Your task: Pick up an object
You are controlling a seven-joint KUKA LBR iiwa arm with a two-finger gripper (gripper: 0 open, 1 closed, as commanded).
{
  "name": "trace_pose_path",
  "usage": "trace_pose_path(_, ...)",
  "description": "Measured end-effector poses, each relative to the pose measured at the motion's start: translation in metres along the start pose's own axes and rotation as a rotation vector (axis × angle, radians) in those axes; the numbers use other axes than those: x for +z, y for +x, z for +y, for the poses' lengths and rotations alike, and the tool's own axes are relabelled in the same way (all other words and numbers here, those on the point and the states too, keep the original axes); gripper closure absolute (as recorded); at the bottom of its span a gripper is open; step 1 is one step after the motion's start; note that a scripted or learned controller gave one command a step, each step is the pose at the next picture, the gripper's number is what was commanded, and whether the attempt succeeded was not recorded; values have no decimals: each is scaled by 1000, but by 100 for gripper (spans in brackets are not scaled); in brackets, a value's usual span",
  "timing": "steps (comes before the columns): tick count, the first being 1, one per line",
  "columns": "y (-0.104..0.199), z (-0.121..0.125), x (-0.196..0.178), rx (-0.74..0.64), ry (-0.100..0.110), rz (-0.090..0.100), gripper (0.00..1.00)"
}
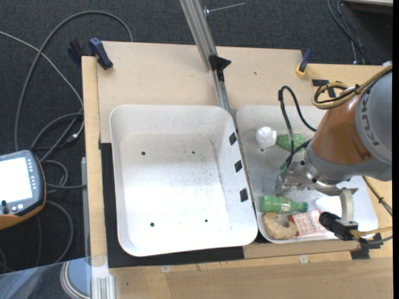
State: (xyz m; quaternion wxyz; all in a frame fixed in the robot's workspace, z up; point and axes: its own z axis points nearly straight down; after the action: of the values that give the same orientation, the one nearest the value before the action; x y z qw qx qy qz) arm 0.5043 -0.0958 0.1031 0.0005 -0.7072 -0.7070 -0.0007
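2 white bins on table [156, 73]; left bin [168, 179] bare, right bin [249, 120] holds green bottle [282, 204], white ball [265, 136], red packet [307, 223]. Jaws [290, 182] just above bottle; open or clenched, cannot tell.

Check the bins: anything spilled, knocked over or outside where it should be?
Nothing spilled or outside. All items crowd the right bin: a green bottle lying on its side, a second green item partly under the arm, a white object, a tan object and a red-and-white packet. The gripper sits low among them.
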Motion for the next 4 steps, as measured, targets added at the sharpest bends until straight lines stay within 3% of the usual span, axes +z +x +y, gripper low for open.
trace_pose_path(3,-6,-5,-169,-2,-8,-3,100)
trace_pose_path(4,49,16,-154,-7,-2,-1,100)
